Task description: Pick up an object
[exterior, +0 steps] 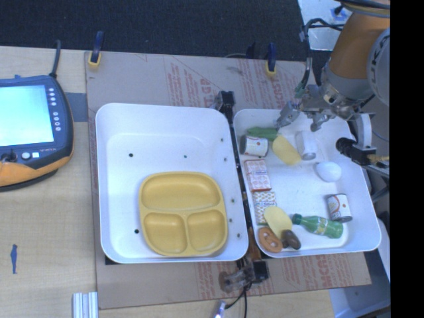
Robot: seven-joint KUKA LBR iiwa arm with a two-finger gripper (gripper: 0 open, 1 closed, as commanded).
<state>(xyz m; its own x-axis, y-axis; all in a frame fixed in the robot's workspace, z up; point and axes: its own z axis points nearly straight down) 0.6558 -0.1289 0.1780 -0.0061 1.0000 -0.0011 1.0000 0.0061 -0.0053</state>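
Observation:
My gripper hangs open over the far end of the right bin, with nothing between its fingers. Just below it lie a yellow lemon-shaped piece, a clear cup-like thing, a small can on its side and a green item. Farther toward the front are a white egg, a second can, a green bottle, a yellow piece and an orange dish with a brown lump.
The left bin holds a yellow three-compartment tray. Printed packets lie along the right bin's left wall. A teach pendant rests at the bench's left. Clamps grip the cardboard's far edge.

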